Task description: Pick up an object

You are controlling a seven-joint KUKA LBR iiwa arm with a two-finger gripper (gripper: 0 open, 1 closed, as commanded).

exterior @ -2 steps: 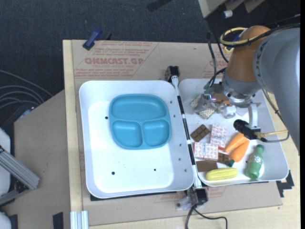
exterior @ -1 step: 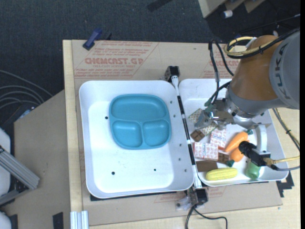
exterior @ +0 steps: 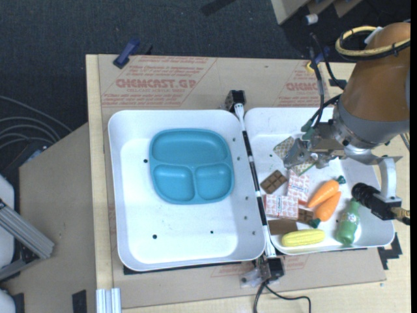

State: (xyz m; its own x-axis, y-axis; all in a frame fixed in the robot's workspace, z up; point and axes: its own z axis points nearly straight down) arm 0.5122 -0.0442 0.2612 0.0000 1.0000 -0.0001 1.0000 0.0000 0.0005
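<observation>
My gripper point(exterior: 301, 154) hangs low over the right bin point(exterior: 260, 124), above its middle. Just below it lie a red-and-white packet point(exterior: 298, 186) and a brown chocolate bar point(exterior: 273, 182). A patterned grey packet point(exterior: 285, 148) sits right beside the gripper on its left. Further right rests an orange carrot point(exterior: 326, 197) with a green top. A green bottle point(exterior: 348, 222) and a yellow corn cob point(exterior: 301, 238) lie near the bin's front edge. A second red-and-white packet point(exterior: 281, 206) lies by the divider.
The left bin point(exterior: 130, 194) holds a blue divided plate point(exterior: 191, 164). A black clamp point(exterior: 236, 99) sits at the back between the bins. The arm's orange and grey body point(exterior: 378, 90) covers the right bin's back right corner. A dark brown bar point(exterior: 282, 226) lies beside the corn.
</observation>
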